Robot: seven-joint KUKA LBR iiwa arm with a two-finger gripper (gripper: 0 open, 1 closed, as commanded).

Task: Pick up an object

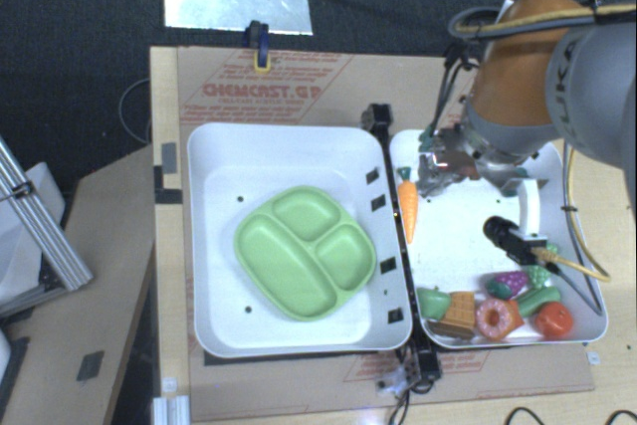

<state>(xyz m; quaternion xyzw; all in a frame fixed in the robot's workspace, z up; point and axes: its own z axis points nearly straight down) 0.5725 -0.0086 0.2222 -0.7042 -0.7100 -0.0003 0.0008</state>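
Camera view: gripper [435,169] jaws hidden under wrist, state undeterminable.
Carrot [406,206]: just beside.
Tabletop [279,80]: brown board, dark floor.

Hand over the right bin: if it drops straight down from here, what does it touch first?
Probably the bare floor of the right bin, just beside the carrot that lies along the left wall. The hand looks slightly right of it, though depth is unclear.

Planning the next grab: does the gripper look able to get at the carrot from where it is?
Probably yes. The gripper hangs just beside the carrot, which lies exposed along the right bin's left wall; that wall may crowd one finger.
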